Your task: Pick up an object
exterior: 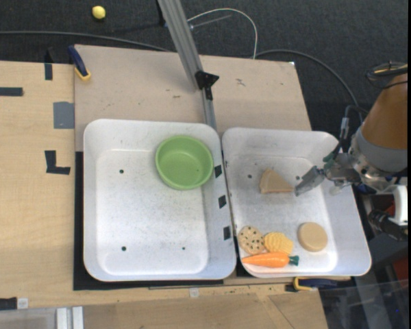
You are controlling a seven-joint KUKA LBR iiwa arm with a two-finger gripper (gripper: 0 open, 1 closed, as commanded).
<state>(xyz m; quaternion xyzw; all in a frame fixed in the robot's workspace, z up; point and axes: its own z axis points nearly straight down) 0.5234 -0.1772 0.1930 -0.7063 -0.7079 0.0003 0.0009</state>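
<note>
In the right bin point(329, 146) lie a tan wedge-shaped piece point(275, 182), a round beige disc point(313, 236), a chocolate-chip cookie point(250, 239), a yellow waffle-like cracker point(279, 242) and an orange carrot point(267, 260) along the front wall. A green bowl point(184, 161) stands at the back right of the left bin point(109, 204). My gripper point(307, 181) hangs low over the right bin, just right of the tan wedge, with nothing visibly held. The arm's orange band point(389, 118) is at the right edge.
A grey pole point(185, 40) slants down from the top to the seam between the bins. Cables point(260, 46) run across the dark floor behind the bench. A small yellow ball point(98, 11) lies on the floor at the far left.
</note>
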